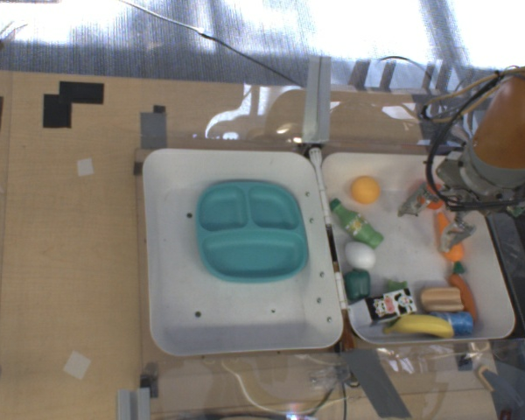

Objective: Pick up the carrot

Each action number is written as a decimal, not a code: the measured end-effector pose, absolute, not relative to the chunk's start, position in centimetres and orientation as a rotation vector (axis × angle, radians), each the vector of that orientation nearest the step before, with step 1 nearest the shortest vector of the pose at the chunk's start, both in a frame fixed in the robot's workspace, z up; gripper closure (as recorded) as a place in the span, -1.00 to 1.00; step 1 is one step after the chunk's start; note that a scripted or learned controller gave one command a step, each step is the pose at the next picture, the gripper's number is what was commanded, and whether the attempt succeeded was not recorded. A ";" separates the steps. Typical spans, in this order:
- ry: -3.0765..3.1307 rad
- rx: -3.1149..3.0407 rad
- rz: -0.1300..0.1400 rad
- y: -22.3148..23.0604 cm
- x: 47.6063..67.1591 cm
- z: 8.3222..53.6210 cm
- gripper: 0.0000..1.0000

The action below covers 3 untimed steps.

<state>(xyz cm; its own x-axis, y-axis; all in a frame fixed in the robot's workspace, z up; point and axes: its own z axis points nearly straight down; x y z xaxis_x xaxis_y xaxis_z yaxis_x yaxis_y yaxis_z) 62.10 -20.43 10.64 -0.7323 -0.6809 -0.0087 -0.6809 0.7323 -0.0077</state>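
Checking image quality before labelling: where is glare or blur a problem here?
Camera view: strong glare washes out the top strip beyond the bench; reflections streak the clear sheet behind the bins; the claw and the carrot look soft, edges unclear.

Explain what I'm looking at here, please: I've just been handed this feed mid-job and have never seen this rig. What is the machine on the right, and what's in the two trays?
This is one fixed camera above the bench, looking down at a slant. The grey and orange shape at right is the robot arm; its gripper hangs over the right bin, its metal fingers spread apart with something orange between them. I cannot tell whether that is gripped.

The left bin holds a teal divided plate. The right bin holds toy food: an orange ball, green bottle, white egg, small milk carton, banana, bread roll and, by the right wall, the carrot, which lies apart from the gripper.
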 end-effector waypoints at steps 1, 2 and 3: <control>2.770 -1.439 -0.010 -20.1 62.5 9.6 -1.00; 2.583 -1.753 -0.003 -19.5 62.8 9.6 -1.00; 2.261 -2.148 -0.004 -19.3 63.0 9.7 -1.00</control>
